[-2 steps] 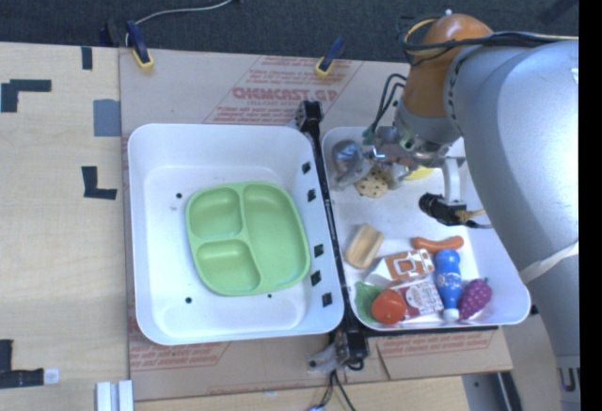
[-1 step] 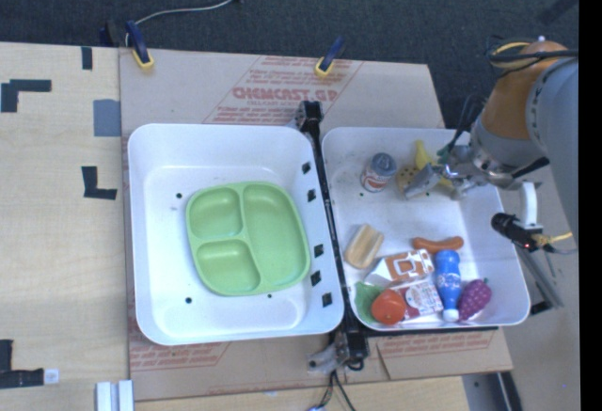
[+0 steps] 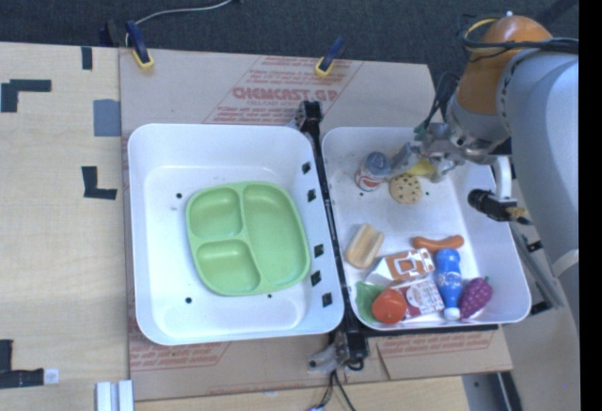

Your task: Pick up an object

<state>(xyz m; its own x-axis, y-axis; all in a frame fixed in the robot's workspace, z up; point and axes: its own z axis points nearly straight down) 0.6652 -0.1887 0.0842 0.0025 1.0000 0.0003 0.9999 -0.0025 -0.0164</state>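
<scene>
Arm (image 3: 527,108) comes in from the right, orange band up top, wrist bent down over the back of the right bin (image 3: 489,212). Gripper (image 3: 420,158) sits low nr the bin's rear wall, among a can, a cookie & something yellow; whether it is released or clenched on anything — can't tell, tip too cluttered/small.

Right bin contents: small can w/ red label (image 3: 371,172) lying on its side just left of the gripper; round choc-chip cookie (image 3: 405,189) just below the gripper; yellow item (image 3: 425,169) right beside the tip, partly hidden. Mid bin: bread piece (image 3: 363,245), tilted. Orange sausage/hot dog (image 3: 437,242) to its right. Front cluster, all touching or close: orange-white carton (image 3: 411,263), blue bottle w/ white cap (image 3: 449,277), purple grapes (image 3: 476,296), red tomato (image 3: 388,306) on a green leaf thing (image 3: 368,292).

Left bin (image 3: 155,212): green 3-compartment plate (image 3: 248,237) flat in the middle.

Bins sit on cardboard sheet (image 3: 273,94) w/ two yellow-blue clamps (image 3: 139,52) at its back edge.
</scene>
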